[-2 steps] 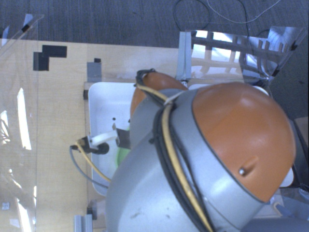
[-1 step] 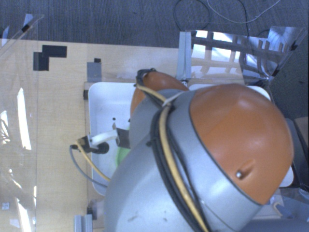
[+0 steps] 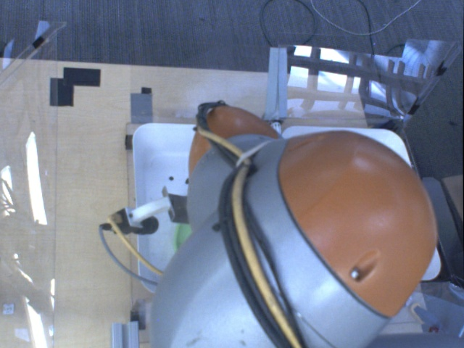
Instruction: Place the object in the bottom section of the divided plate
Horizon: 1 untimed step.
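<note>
Arm [image 3: 304,252]: most of the camera view is covered by the grey body and its orange dome, reaching across from the right; black and yellow cables are run along it.
Bench [image 3: 72,194]: pale wood is seen on the left, with black marks near the top.
Left bin [image 3: 156,158]: its white floor and rim are partly exposed beside the arm.
Right bin [image 3: 395,140]: only a white corner is seen.
Gripper: hidden beneath the arm; the state of its grip cannot be told.
Green object [image 3: 181,235]: a small patch is glimpsed in the left bin, at the arm's edge.
Divided plate: cannot be made out.
</note>
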Available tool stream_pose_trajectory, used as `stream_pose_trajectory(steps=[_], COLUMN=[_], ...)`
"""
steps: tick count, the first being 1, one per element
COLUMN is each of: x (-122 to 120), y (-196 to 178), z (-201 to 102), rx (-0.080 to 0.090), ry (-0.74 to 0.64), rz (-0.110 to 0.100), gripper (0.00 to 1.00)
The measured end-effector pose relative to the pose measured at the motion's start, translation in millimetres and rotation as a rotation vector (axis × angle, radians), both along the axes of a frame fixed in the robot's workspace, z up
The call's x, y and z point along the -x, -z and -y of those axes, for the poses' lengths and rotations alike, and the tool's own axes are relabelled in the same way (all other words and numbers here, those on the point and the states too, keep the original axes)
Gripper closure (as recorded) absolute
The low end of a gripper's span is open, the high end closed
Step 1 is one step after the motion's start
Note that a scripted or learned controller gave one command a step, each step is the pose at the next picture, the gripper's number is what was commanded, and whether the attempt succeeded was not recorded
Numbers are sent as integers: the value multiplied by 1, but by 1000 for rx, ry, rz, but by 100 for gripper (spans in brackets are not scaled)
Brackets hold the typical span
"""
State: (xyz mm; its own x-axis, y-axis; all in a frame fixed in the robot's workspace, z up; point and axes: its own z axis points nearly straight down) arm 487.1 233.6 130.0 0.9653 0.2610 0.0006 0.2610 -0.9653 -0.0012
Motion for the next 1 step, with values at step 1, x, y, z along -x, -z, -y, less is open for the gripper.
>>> stream_pose_trajectory(steps=[1], x=[-4], y=[36], z=[50], rx=[-14], ry=[52], rz=[14], gripper=[0])
